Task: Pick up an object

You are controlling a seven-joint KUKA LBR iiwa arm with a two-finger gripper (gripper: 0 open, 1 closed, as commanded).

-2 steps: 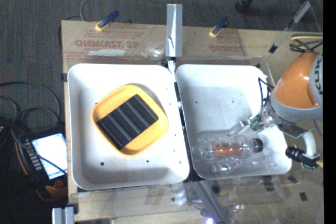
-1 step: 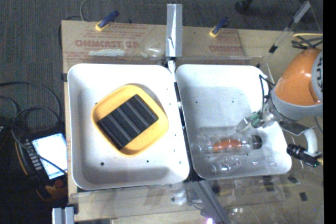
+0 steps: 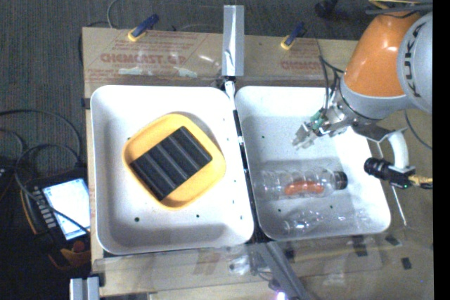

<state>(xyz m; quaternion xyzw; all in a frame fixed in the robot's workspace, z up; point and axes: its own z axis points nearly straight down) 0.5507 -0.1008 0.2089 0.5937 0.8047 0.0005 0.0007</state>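
Resting on cardboard (image 3: 140, 60) over grey carpet (image 3: 42, 24), bins; claw (image 3: 309, 133) state unclear.

Both bins are white: the left bin (image 3: 105, 151) and the right bin (image 3: 271, 116). The tray (image 3: 176, 159), well to the left of the fingers, is yellow with a black ribbed panel of dark stripes. Just below the fingers lies a clear bottle (image 3: 301, 183) with an orange-red patch inside and a black cap. The gripper (image 3: 311, 130) is silvery grey with a speck of green. The arm (image 3: 394, 67) is grey with an orange band. The bench board (image 3: 162, 60) is tan with faded red lettering, and two clamps (image 3: 143, 27) on it are blue and yellow.
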